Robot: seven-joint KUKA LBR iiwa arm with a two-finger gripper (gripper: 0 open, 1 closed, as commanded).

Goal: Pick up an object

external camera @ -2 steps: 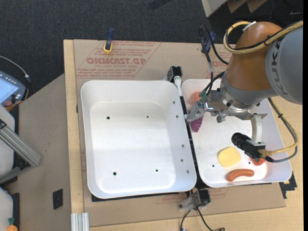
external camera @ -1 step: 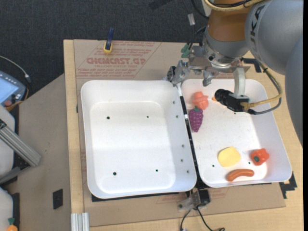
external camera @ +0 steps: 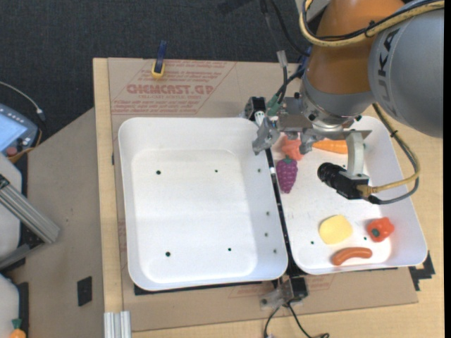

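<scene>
Your end effector point(external camera: 287, 144) hangs low over the upper left corner of the right bin point(external camera: 398, 210), right at the divide between the two bins, and its two fingers look spread apart, one at the bin's left edge and one a little to its right, with nothing clearly pinched between them. Above it you've got the arm point(external camera: 366, 44) filling the upper right, grey link and orange band. On the tabletop point(external camera: 106, 210), the left bin point(external camera: 190, 203) sits beside the right one, rims touching. Now the smaller pieces, all in the right bin: a purple grape bunch point(external camera: 287, 174) lies just below the fingers, a pink-orange object point(external camera: 290, 148) sits between them, though you can't tell whether it's touched, and an orange carrot point(external camera: 331, 146) peeks out by the wrist. Lower down, a yellow piece point(external camera: 335, 229), a red sausage point(external camera: 351, 255) and a small red tomato point(external camera: 380, 229) sit well apart from the end effector.
</scene>
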